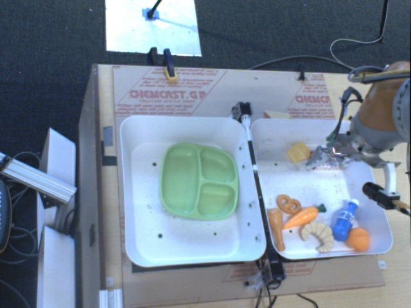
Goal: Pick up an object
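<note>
Bench (pixel 192 85) of pale board fills the middle of the camera view, carrying two shallow white bins side by side. The left white bin (pixel 138 191) holds one thing, a pale green plastic divided plate (pixel 198 181) sitting about centre. The right white bin (pixel 334 191) is where the action is. The grey arm with its orange band (pixel 384 111) comes in over that bin's right rim, and its gripper (pixel 324 154) hangs low near the far edge.

Whether those fingers are apart or together, I cannot tell; they are a blur of metal from here.

Just beside the gripper, on its left and toward the far-left corner of the right bin, lies a small yellow block (pixel 298 153), likely cheese. That is the nearest candidate: a short move left toward the divider between the bins. It looks squat, with no clear long axis.

Everything else crowds the near edge, well apart from the gripper. There is an orange toy carrot (pixel 300 218) slanting up to the right, a tan croissant (pixel 318 234), a blue and white little bottle (pixel 344 220), an orange ball-shaped fruit (pixel 358 239) in the near-right corner, a tan cone shape (pixel 276 226) along the divider, and a brown pretzel (pixel 288 204).

Open floor lies in the bin's middle, so there's room to descend; the far wall sits close behind the yellow block.
</note>
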`<state>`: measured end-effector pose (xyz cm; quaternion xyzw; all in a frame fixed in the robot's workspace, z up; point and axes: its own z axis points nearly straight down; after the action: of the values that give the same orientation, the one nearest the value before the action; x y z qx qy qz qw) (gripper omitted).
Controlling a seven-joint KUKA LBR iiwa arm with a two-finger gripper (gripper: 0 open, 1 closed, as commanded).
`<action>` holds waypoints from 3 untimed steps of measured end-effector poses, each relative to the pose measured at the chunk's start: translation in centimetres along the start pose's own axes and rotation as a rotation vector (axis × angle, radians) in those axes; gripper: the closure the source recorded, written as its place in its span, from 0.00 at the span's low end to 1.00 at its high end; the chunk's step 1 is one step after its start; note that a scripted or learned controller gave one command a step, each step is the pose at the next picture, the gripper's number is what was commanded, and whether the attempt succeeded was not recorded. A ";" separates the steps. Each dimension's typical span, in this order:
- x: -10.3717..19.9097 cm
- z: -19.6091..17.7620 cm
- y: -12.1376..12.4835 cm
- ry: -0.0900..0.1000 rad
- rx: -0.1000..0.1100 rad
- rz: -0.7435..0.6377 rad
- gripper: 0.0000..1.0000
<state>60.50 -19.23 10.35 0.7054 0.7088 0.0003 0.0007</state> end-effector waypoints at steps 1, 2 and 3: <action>-1.0 -2.9 -1.7 -0.001 -0.001 0.003 0.00; 2.7 0.7 1.0 0.000 -0.004 0.000 0.00; 4.8 1.3 5.0 -0.005 -0.012 0.000 0.00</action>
<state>65.46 -14.41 9.05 0.7053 0.7088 0.0031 0.0068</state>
